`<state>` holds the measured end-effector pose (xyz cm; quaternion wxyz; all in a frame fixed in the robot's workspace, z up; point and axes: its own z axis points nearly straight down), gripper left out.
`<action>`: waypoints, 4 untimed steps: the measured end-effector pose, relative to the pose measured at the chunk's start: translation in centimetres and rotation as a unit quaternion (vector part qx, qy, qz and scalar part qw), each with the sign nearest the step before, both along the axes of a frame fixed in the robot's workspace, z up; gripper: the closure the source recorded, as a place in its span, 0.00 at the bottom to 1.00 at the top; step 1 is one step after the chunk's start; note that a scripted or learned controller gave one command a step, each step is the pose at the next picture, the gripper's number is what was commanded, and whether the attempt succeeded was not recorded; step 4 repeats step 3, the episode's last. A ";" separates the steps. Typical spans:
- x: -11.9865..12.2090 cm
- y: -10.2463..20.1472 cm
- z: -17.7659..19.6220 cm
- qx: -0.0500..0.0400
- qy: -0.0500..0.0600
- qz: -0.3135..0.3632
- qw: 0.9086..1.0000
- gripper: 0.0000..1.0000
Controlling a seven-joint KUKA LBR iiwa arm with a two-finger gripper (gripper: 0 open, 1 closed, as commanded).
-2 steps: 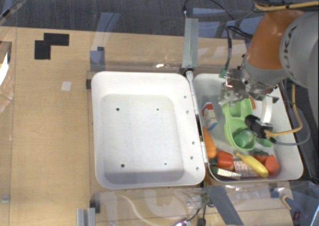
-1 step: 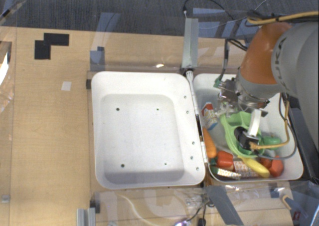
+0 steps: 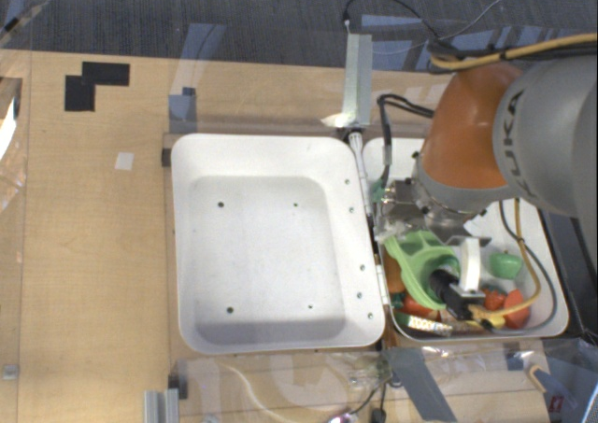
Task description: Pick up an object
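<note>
Curved green plastic piece [image 3: 418, 256], smooth white bins [image 3: 271, 337]

white left bin [image 3: 271, 253] with small dark dots, white right bin [image 3: 551, 304], grey arm [image 3: 561, 132] with orange band [image 3: 467, 132], light green piece [image 3: 420, 262], green ball [image 3: 505, 264], red-orange bits [image 3: 512, 304], tan bench [image 3: 84, 253], black L-shaped mark [image 3: 92, 83]

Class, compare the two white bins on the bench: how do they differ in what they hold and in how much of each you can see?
The left bin shows a bare white floor with a few small dark dots; the right bin holds a heap of coloured objects, green, orange and red. The left bin is in full view; the right bin is largely covered by the arm. Both are shallow, white and round-cornered.
</note>
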<state>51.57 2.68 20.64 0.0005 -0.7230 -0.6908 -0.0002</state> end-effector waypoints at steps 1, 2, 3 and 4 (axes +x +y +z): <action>1.2 -7.5 1.7 0.000 0.000 0.052 0.999 1.00; -1.6 -4.9 1.0 0.000 0.000 0.058 0.998 1.00; 3.6 -3.1 0.5 0.000 0.000 -0.008 1.000 1.00; 3.6 -3.1 0.5 0.000 0.000 -0.008 1.000 1.00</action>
